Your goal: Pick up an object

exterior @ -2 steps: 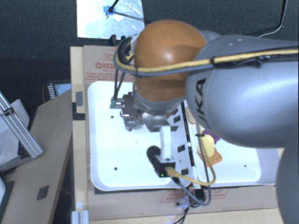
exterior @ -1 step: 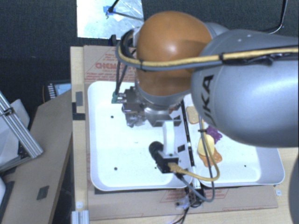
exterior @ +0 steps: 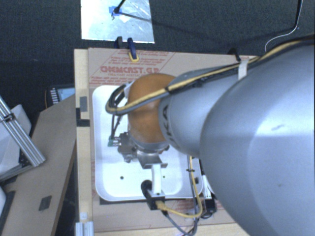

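Over the white bin (exterior: 106, 181), the arm (exterior: 246, 141) hides any object.

The single camera sat fixed above the bench and looked down at a slant, so the far edge of the scene lay at the top of the view and the near edge at the bottom. It stood close to the arm (exterior: 256, 141), whose grey bulk came in from the right and covered much of that side, with the orange band (exterior: 145, 109) near the middle. Past the arm, the view took in part of a white bin (exterior: 101, 146) on a printed brown board (exterior: 133, 68). Beyond the board, a pale sheet (exterior: 115, 14) lay against the dark backdrop.
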Controlling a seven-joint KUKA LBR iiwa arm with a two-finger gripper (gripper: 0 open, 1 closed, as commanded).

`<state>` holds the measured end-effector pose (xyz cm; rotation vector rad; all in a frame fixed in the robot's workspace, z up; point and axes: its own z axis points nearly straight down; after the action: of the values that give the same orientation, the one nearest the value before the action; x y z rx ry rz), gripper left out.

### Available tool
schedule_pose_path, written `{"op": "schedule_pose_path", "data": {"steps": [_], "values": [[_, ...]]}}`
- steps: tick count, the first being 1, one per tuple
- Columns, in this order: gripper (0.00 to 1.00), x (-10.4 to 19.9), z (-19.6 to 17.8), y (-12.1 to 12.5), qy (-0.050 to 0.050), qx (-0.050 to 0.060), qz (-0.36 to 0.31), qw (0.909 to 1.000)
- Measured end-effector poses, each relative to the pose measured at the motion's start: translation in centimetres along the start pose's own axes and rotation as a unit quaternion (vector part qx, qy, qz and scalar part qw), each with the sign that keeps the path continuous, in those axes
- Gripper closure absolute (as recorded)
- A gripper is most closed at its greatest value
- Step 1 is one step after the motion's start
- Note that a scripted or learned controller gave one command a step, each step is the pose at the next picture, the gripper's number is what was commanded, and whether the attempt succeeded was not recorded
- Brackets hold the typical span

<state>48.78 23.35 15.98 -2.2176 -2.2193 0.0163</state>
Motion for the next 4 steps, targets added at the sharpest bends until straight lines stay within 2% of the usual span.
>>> {"op": "schedule_pose_path", "data": {"steps": [1,2,3,4], "values": [[1.00,0.1,-1.8,0.2,0.002,-0.005,0.000,1.0000],[1.00,0.1,-2.9,0.3,0.003,-0.005,0.000,1.0000],[1.00,-3.4,-9.1,6.4,0.003,-0.010,0.002,0.9999],[1.00,-13.7,-8.5,5.0,0.002,-0.005,0.003,1.0000]]}}
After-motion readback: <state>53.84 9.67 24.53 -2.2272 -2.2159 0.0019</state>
